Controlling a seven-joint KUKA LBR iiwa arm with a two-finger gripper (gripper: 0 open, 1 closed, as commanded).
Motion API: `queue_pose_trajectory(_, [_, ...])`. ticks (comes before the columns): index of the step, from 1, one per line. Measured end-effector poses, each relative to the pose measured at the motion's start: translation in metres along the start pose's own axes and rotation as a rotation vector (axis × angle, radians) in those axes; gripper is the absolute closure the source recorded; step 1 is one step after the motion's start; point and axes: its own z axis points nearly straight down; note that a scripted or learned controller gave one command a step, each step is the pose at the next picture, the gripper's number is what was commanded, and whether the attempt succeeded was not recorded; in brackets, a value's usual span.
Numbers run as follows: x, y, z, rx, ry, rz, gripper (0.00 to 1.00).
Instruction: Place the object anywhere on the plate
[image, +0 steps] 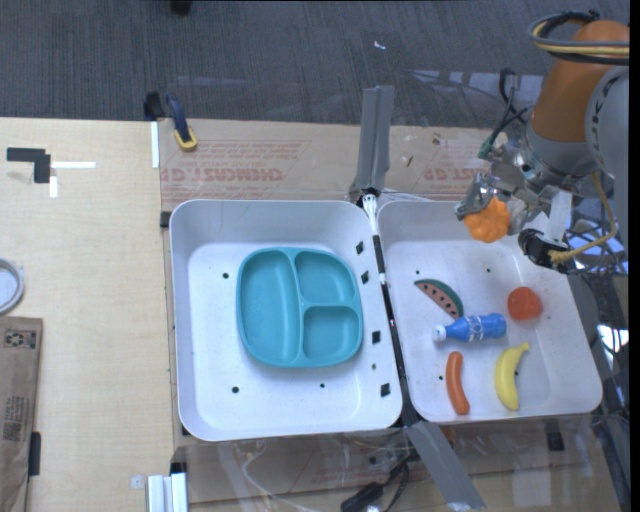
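Note:
A teal divided plate (299, 306) lies in the left bin (200, 250). Above the back of the right bin (560, 400), my gripper (488, 207) is shut on a small orange object (490, 223), which hangs between the fingers clear of the bin floor. Below it in the right bin lie a watermelon slice (440, 296), a blue and white bottle (472, 328), a red-orange ball (524, 303), a yellow banana (510, 376) and an orange hot dog (457, 382).
A grey divider post (375, 140) rises between the bins at the back. Cables (570, 245) trail off the wrist over the right bin's far corner. A yellow and blue clamp (180, 125) sits on the cardboard behind the left bin.

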Motion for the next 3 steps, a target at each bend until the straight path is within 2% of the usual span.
queue_pose_trajectory(1, [0.038, -0.030, -0.002, 0.001, 0.001, -0.017, 1.00])
queue_pose_trajectory(2, [0.100, -0.075, -0.016, 0.002, 0.001, 0.083, 1.00])
queue_pose_trajectory(3, [0.143, -0.111, -0.001, 0.004, -0.001, -0.166, 1.00])
